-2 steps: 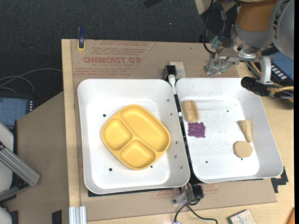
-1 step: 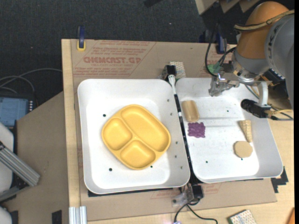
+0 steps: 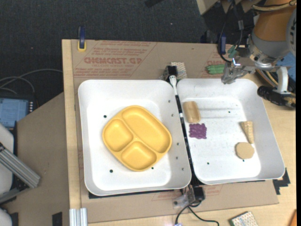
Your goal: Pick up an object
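From my overhead camera I see two shallow white bins side by side on a brown board printed with red lettering. The left bin (image 3: 89, 126) holds a yellow divided plate (image 3: 136, 137) with three compartments, lying flat near the bin's middle and turned at a slant. The right bin (image 3: 263, 173) holds four small items: a tan bread-like piece (image 3: 191, 112) close to the bin's left wall, a purple bunch of toy grapes (image 3: 197, 131) just below it and nearly touching it, a tan cone-shaped piece (image 3: 247, 130) toward the right wall, and a round tan cookie-like disc (image 3: 244, 150) just below that cone. The grey arm with its orange band enters at the upper right. My gripper (image 3: 229, 77) hangs over the far rim of the right bin, well apart from all four items, and nothing sits between its fingers; I cannot tell whether they are spread or closed. A small green object (image 3: 216, 69) lies on the board just left of the gripper, outside the bins. A blue clamp (image 3: 82, 38) grips the board's far left corner.
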Controlling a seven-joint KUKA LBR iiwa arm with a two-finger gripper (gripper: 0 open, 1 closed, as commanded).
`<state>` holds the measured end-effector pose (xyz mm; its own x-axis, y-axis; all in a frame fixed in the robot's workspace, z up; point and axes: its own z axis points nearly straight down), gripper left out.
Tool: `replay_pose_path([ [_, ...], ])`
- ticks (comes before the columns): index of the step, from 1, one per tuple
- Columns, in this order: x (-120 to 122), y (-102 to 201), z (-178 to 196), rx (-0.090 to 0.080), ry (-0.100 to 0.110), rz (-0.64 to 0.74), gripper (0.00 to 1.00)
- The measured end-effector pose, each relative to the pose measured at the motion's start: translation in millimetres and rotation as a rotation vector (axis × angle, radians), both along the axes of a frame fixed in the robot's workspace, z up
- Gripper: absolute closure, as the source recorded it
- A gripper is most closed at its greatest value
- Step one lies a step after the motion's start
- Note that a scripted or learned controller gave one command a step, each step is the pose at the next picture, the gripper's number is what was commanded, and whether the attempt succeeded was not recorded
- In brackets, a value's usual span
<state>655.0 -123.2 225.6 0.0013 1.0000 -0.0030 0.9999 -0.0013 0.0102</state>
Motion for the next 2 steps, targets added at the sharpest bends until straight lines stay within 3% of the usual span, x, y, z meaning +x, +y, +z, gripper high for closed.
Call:
replay_pose_path([
  [1,10,33,-98,0.006,0.02,0.004,1.0],
  [2,14,71,7,0.003,-0.001,0.006,1.0],
])
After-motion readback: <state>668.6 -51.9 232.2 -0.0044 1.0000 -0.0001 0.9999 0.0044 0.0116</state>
